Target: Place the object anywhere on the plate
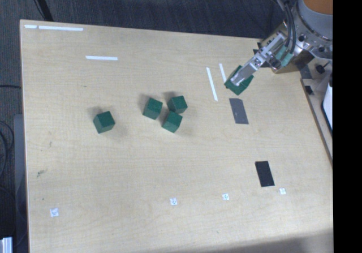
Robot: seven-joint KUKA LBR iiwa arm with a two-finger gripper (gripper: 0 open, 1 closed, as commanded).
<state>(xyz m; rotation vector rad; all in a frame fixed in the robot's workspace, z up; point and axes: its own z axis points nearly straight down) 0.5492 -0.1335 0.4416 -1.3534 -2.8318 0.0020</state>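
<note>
Gripper (240,83) hangs at the bench's (113,178) right side, pinching a green block (238,85) between its fingers, above a grey patch (239,111). Four more blocks lie well apart to the left, the nearest at (177,103). Risk, as judged: I can make out no plate, so a release here could leave the block on bare bench.

Three green cubes (166,112) clustered mid-bench (141,189), a fourth cube (104,121) apart to their left; front half open, bare wood.
</note>
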